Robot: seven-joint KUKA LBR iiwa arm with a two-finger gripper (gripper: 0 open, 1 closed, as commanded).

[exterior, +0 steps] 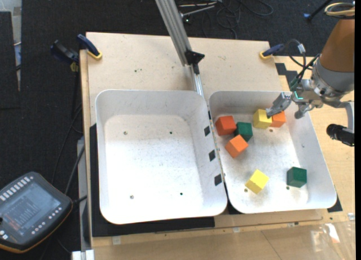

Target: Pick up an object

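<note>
My gripper (289, 108) hangs over the far right part of the right bin (316, 157), open, with nothing between its fingers. Its left finger (278, 105) is just above an orange cube (278, 120) that touches a yellow cube (262, 119). Further left in the same bin lie another orange cube (225, 124), a dark green cube (244, 130) and a third orange cube (237, 145). Near the bin's front sit a yellow cube (258, 181) and a green cube (296, 177).
The left bin (113, 140) stands beside the right one, sharing a raised divider (213, 146). A slanted metal pole (172, 16) reaches down to the bins' far junction. Clamps (90, 47) sit at the board's far corners. A pendant (28, 211) lies at the lower left.
</note>
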